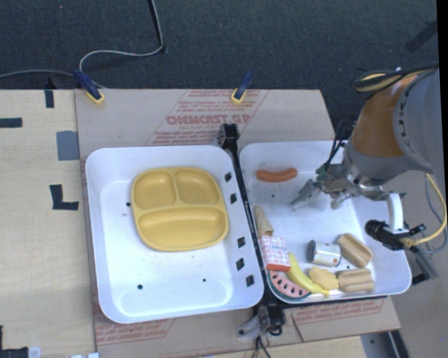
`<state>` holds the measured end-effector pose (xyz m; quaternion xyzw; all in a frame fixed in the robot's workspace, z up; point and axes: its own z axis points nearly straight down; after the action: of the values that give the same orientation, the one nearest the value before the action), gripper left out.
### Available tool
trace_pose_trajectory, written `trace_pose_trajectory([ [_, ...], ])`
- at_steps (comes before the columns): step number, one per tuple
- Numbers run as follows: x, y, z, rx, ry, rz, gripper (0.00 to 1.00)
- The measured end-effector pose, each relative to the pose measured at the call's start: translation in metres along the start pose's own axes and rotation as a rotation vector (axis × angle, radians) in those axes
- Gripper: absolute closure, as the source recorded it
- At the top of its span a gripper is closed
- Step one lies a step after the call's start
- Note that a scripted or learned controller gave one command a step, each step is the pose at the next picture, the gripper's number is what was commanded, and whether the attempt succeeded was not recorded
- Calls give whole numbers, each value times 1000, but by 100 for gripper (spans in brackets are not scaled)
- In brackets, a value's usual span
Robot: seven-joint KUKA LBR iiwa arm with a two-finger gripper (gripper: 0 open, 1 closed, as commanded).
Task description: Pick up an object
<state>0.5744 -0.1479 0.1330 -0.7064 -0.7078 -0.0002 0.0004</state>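
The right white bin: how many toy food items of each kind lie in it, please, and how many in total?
Red-orange plastic sausage: 1
Tan plastic bread rolls: 2
Yellow plastic banana: 1
Red watermelon slice with green rind: 1
Pale cone-shaped piece: 1
Pink-and-white wrapped packet: 1
Small yellow lump, kind unclear: 1
Grey-and-white small can, lying down: 1
Total: 9

Red lettering "CHEMCAST GP" on the brown cardboard sheet (198, 117) behind the bins.
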Motion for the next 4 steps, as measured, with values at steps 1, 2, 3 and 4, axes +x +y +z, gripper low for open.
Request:
trace_pose_trajectory([
  [1, 45, 54, 47, -3, -1, -1, 0],
  [2, 45, 92, 48, 1, -2, -1, 0],
  [3, 44, 90, 39, 10, -4, -1, 100],
  [4, 44, 89, 40, 11, -3, 0, 0],
])
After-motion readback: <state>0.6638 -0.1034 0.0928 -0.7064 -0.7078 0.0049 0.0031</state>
